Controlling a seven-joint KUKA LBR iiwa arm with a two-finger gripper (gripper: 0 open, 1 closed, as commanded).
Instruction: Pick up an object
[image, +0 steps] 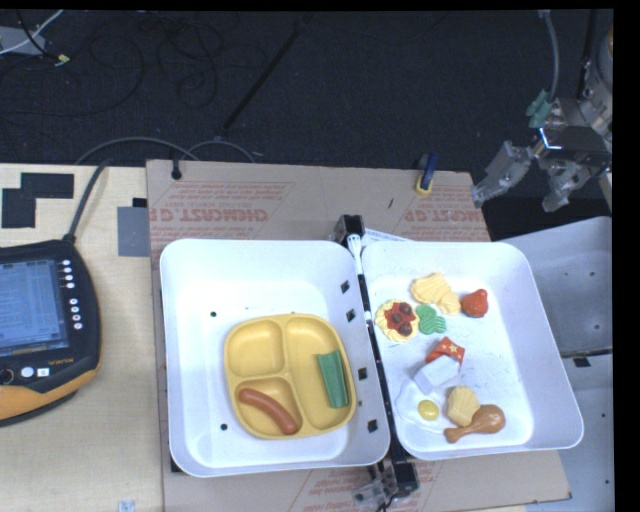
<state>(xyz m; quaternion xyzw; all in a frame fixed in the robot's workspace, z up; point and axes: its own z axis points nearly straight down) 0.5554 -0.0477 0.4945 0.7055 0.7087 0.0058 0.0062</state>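
Note:
The right bin (545, 300) holds several toy foods: yellow crinkle chips (432, 288), a red tomato (475, 302), a small pizza (398, 318), a green piece (430, 321), a red and white carton (440, 364), a fried egg (427, 409), a yellow nugget (461, 402) and a brown drumstick (478, 422). My gripper (525, 188) hangs beyond the bin's far right corner, over the bench's back edge. It is open, with nothing between its fingers, and well apart from every toy.
The left bin (200, 280) bears a yellow divided plate (258, 345) with a sausage (268, 409) and a green block (332, 379). A teach pendant (40, 320) lies at the left. A blue and yellow clip (427, 172) stands on the cardboard's far edge.

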